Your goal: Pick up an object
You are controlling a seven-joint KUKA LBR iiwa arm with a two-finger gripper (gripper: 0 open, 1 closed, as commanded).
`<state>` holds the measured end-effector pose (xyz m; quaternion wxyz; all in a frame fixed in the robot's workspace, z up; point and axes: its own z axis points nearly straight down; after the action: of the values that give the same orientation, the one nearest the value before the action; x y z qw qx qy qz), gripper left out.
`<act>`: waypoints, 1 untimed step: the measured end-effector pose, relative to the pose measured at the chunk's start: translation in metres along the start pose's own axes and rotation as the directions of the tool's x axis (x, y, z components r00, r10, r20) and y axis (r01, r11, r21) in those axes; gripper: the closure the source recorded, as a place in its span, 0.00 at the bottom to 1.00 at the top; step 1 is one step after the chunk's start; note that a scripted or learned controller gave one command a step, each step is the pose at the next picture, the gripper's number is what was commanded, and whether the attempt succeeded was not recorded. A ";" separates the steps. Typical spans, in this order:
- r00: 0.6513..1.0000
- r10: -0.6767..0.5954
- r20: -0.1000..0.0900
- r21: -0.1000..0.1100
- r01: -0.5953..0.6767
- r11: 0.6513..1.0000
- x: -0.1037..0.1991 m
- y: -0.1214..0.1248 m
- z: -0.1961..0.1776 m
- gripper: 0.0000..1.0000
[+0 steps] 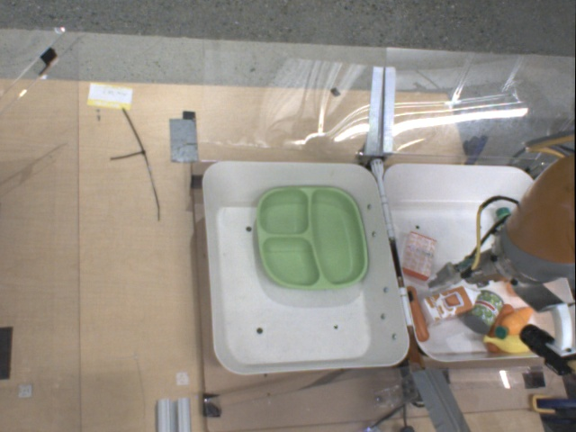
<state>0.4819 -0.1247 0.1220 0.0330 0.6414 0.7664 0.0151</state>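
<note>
Camera view: a green divided plate is seen alone in the left bin. Small packets and an orange sausage are crowded into the right bin's near corner — beneath the gripper, whose jaw state cannot be told.

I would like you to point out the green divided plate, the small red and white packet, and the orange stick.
green divided plate (312, 238), camera view, centre divider
red and white packet (418, 253), camera view, middle of its face
orange stick (418, 319), camera view, mid-length
</note>
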 end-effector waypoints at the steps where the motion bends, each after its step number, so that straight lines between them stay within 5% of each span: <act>1: 1.000 -0.012 -0.027 0.056 0.014 0.998 0.008 -0.022 0.028 0.00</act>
<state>0.4607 -0.1211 0.0920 0.0049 0.6368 0.7710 0.0017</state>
